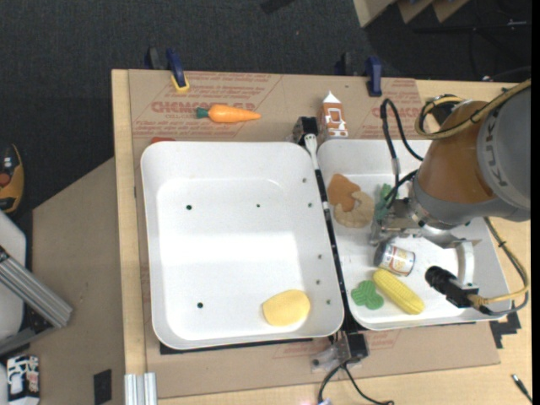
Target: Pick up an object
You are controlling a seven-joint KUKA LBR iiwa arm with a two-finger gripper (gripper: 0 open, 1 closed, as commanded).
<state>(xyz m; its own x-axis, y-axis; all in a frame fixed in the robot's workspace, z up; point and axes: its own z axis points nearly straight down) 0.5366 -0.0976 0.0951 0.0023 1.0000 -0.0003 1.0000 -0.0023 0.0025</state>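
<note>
My gripper [384,229] hangs low over the middle of the right bin [363,160], at the end of the grey and orange arm coming in from the right. Just below it lies a small silver can [397,261] on its side. A yellow corn cob [398,292] and a green leafy piece [366,294] rest near the bin's front edge. A brown bread-like item [347,197] sits to the gripper's upper left. In the left bin [219,192] a yellow lemon-like lump [286,308] lies near the front right corner.
On the cardboard behind the bins lie an orange carrot [229,115] and a small red and white carton [334,115]. Blue clamps [176,67] hold the board's far edge. The arm's body covers the right bin's right side.
</note>
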